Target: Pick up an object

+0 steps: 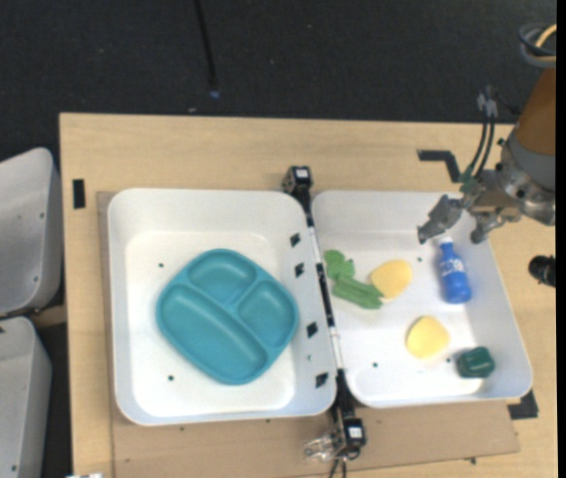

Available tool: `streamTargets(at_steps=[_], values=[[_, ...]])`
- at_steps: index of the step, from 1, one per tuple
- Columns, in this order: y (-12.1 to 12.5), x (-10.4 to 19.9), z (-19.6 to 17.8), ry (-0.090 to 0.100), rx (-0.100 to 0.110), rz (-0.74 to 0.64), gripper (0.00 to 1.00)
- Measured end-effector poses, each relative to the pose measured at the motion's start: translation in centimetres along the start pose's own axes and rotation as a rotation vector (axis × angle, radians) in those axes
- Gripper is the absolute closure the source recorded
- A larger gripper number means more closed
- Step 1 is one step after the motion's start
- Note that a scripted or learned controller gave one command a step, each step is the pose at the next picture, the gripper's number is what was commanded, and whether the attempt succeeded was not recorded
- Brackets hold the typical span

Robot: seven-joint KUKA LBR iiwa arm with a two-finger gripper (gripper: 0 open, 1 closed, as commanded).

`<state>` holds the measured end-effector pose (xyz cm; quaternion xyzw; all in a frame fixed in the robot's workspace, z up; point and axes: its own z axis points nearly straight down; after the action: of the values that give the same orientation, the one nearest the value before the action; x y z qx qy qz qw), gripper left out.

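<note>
My gripper [456, 229] hangs over the back right part of the right bin [383, 217], its two fingers spread with nothing between them. Just below it lies a blue bottle [452, 272] with a white cap. To the bottle's left sits a yellow rounded piece [392, 278], and beside that a green leafy toy [349, 281]. A second yellow piece [426, 337] lies nearer the front, with a dark green block [474, 362] at the front right corner.
The left bin [134, 227] holds a teal divided plate [225, 313]. A black divider with clips [315, 277] runs between the bins. The wooden bench [193, 152] surrounds them, and the grey arm with its orange band [534, 127] enters from the right.
</note>
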<state>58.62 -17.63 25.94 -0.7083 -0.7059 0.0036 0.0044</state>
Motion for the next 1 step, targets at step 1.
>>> streamTargets(at_steps=[1], values=[[0.20,0.05,-0.77,-0.002,-0.012,-0.003,0.00]])
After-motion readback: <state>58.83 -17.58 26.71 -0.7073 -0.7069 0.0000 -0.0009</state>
